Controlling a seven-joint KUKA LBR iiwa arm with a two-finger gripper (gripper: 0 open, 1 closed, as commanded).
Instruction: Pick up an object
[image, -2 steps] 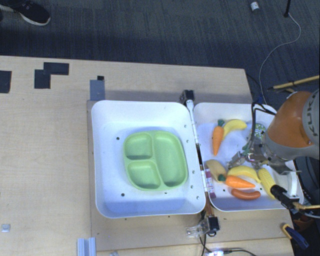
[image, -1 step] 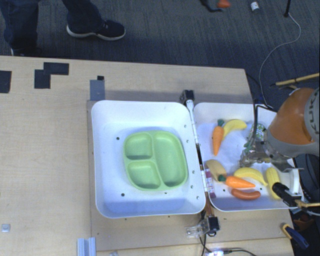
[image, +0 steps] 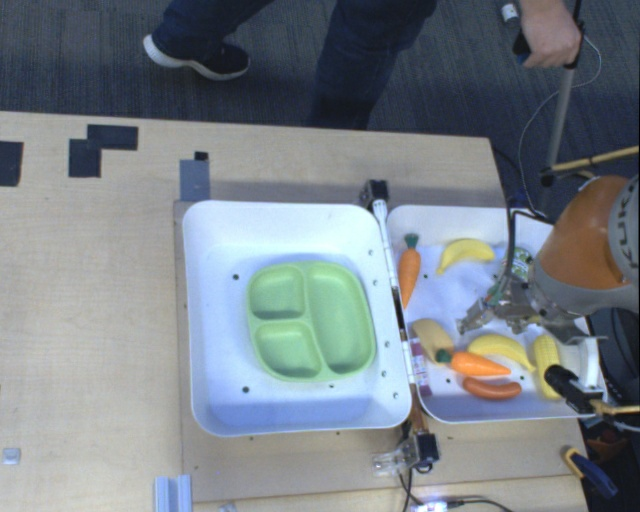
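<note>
Toy food crowds the right-hand shallow white bin (image: 440, 225) as the grey arm with its orange band (image: 588, 245) reaches in, its tool (image: 487, 312) low over the pile. Whether the tool is spread or clenched cannot be told from this angle, and nothing is visibly caught in it. The step in hand appears to be the approach to a grasp, not yet a lift. Nearest the tool lie a plastic orange carrot with a green top (image: 474, 364), a pale yellow potato-like piece (image: 430, 336) touching it, a yellow plastic banana (image: 503, 349) just beside, and a red-orange sausage-shaped piece (image: 491, 389) along the bin's front wall. A second orange carrot (image: 409, 274) stands along the dividing wall, and another yellow banana (image: 465, 251) lies toward the back. The next move likely calls for settling squarely over one piece, since the close packing could spoil a clean grip. The left white bin (image: 215, 300) on the counter (image: 90, 330) holds a light green divided plastic plate (image: 312, 320).
</note>
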